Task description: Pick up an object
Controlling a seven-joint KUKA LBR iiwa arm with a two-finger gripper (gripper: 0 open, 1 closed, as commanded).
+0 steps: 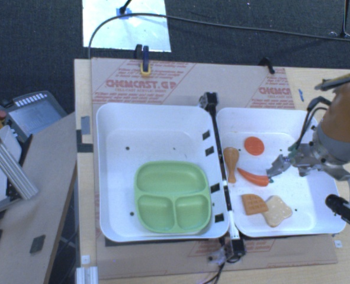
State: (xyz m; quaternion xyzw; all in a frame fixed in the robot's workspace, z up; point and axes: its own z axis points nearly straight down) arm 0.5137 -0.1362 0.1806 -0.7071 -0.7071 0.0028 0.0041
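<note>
My claw [275, 168] hangs low in the right bin [293, 118], its tip just beside the orange carrot [253, 177]; whether it stands wide or narrow I cannot tell; nothing shows held in it. The carrot lies near the bin's middle, between the orange disc [254, 145] and the cracker [254, 204], with a bread slice [277, 210] and a tan drumstick [231, 161] close by; it looks light, stiff, smooth and tapered, likely plastic; best taken across its thicker middle. The green divided tray [173, 196] sits in the left bin [157, 123].
</note>
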